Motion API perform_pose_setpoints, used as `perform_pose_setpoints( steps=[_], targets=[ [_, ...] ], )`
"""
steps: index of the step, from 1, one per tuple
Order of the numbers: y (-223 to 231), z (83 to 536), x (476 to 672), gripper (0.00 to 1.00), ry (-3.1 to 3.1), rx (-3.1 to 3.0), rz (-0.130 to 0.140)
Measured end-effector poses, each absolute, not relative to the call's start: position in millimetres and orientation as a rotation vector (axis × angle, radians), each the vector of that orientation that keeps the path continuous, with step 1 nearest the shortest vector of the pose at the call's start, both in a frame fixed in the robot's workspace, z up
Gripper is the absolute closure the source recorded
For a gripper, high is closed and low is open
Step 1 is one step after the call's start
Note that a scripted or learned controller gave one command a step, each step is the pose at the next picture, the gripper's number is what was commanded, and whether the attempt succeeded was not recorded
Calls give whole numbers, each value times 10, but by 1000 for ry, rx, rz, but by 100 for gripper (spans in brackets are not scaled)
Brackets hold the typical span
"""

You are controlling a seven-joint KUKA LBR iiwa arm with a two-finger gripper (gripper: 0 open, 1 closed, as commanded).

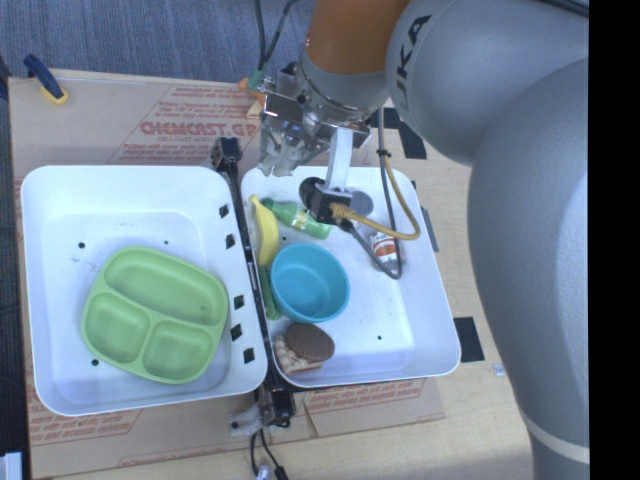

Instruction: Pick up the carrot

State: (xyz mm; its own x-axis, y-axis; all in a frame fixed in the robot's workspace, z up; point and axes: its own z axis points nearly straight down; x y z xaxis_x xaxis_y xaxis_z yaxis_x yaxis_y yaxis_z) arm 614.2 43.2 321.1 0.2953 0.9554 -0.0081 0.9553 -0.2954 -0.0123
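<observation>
I see the gripper (pixel 288 154) above the 11 o'clock corner of the right bin (pixel 425 313); I cannot tell if it is spread or pressed together. The carrot (pixel 384 249), small and orange, lies in this bin at 2 o'clock from the blue bowl (pixel 310 281), well apart from the gripper.

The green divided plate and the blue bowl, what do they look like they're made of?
Green divided plate: likely moulded plastic, matte, with soft rounded compartment edges and even colour. Blue bowl: probably plastic too, smooth, slightly glossy, with a faint sheen inside.
</observation>
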Motion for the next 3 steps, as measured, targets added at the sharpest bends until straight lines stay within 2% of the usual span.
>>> perform_pose_setpoints(
  steps=[1,2,3],
  targets=[
    [946,3220,6560,100,-2068,-2363,13],
    [716,3681,6464,100,-2565,-1821,9],
    [1744,3274,6416,100,-2664,-1650,16]
  ],
)
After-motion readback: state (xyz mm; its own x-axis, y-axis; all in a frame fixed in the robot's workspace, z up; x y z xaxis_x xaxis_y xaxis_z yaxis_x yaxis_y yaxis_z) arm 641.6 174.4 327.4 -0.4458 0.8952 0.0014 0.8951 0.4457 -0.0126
